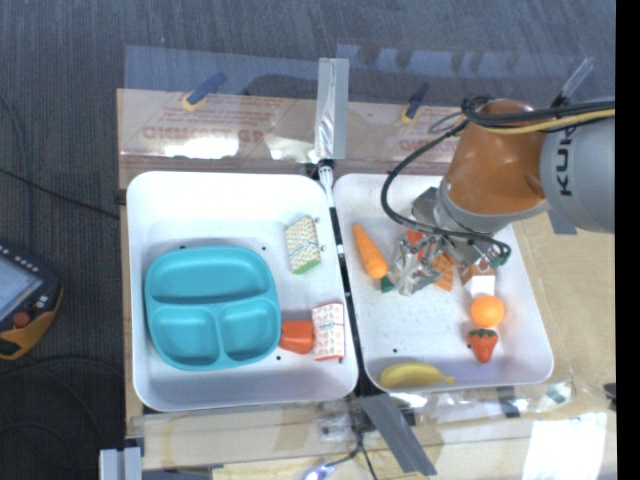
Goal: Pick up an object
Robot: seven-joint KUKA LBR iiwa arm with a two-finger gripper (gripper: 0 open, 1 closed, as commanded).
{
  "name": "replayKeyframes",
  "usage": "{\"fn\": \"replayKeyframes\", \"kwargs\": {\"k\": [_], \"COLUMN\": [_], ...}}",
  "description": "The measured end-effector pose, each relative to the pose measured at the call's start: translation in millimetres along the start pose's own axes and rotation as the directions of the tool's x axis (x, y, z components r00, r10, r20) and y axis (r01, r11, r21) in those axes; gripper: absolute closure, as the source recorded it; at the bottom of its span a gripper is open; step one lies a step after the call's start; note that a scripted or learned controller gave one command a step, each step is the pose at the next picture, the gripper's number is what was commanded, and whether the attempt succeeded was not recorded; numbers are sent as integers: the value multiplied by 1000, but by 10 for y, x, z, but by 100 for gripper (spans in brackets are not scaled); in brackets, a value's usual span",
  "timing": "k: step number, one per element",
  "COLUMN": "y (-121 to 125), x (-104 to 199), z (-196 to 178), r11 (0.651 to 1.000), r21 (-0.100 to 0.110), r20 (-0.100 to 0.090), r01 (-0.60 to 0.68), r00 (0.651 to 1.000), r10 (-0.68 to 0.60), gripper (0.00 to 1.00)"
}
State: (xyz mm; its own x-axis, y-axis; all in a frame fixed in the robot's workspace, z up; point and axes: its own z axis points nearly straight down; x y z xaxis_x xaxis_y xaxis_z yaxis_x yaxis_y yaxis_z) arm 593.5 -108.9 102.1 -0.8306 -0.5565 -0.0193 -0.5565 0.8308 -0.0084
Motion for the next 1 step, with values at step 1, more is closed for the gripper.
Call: {"fn": "replayKeyframes", "kwargs": {"k": [1], "y": [-94], "x": [-697], "z": [-1302], "r11": [1000], "r21": [-6], "r20": [-13], "r01": [-15], "r00": [1000], "r10": [15], "gripper": [100]}}
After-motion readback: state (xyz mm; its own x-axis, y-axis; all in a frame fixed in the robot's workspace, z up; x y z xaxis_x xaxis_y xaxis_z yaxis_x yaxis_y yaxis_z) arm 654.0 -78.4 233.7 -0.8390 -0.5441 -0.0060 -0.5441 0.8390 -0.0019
